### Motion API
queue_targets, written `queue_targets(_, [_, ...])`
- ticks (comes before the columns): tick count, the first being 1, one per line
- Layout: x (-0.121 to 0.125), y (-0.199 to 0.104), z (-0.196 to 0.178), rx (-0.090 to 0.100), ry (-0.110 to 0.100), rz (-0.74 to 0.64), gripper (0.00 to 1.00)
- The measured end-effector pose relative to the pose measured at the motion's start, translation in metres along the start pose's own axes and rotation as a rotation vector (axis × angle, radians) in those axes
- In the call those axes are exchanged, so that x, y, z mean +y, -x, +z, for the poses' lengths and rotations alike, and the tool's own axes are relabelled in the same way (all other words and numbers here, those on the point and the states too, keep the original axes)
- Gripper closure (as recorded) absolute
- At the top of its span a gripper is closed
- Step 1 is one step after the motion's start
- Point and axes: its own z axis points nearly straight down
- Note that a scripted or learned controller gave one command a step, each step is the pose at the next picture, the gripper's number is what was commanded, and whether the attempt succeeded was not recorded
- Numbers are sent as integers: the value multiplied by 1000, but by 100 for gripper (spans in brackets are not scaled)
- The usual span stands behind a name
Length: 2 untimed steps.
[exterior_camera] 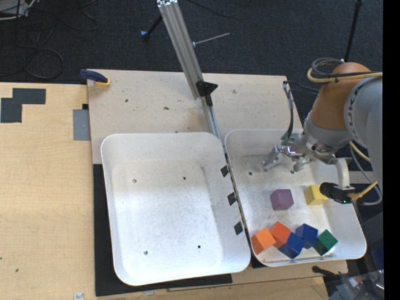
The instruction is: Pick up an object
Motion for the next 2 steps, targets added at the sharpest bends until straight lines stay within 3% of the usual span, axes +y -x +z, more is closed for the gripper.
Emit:
queue_targets(1, [0,-2,17,-1,3,-1,0])
queue_targets(2, [0,-1,6,-1,3,-2,100])
